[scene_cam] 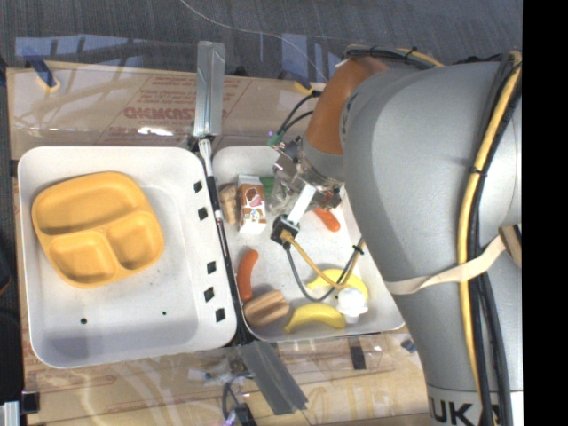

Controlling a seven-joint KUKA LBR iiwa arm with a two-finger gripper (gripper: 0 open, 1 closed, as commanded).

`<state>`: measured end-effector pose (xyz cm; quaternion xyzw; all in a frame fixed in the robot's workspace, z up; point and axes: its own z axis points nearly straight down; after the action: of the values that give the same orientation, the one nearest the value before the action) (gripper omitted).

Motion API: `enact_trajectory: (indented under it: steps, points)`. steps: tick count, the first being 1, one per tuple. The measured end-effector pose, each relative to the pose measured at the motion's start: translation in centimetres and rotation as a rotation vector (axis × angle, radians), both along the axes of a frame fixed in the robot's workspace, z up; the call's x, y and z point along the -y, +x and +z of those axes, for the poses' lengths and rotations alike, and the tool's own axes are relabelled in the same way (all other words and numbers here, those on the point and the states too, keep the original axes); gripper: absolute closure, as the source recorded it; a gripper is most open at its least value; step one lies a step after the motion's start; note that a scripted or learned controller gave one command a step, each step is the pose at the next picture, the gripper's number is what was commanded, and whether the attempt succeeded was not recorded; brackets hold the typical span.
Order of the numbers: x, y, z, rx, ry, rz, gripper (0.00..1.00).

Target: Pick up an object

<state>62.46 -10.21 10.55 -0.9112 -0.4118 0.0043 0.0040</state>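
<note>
Gripper [293, 189], compact and metallic, poised low over the upper part of the bin at frame centre; whether it is open or closed cannot be told, and no object can be seen in its grasp. Arm [426, 193]: a smooth, rounded grey casing that fills the right of the frame, bending towards upper centre and ending in an orange band [337, 105] just above the wrist.

Left bin [133, 327]: a shallow white tray with rounded corners, holding a yellow divided plate [96, 227] of matte plastic with three compartments, which lies in its upper left half. The lower and right floor of this bin offers open room. Centre bin [244, 162]: the same white shell, its left rim meeting the left bin's right rim, its right side overlapped by the arm.

Candidate objects, all in the centre bin:
- A curved yellow banana [315, 318] lies along the lower rim.
- A rounded brown bun [266, 307] lies just left of the banana.
- A small printed carton [251, 202] lies just left of the gripper, near the left wall.
- A slim orange-red sausage [247, 273] lies below the carton.
- A short orange piece [328, 220] lies just right of the gripper, beside the arm.

Bare floor remains between the sausage and the arm.
</note>
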Motion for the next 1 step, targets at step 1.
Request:
enact_trajectory:
  steps: [1]
  points:
    - [1.82,-2.75,5.29,0.005,-0.005,-0.288,1.00]
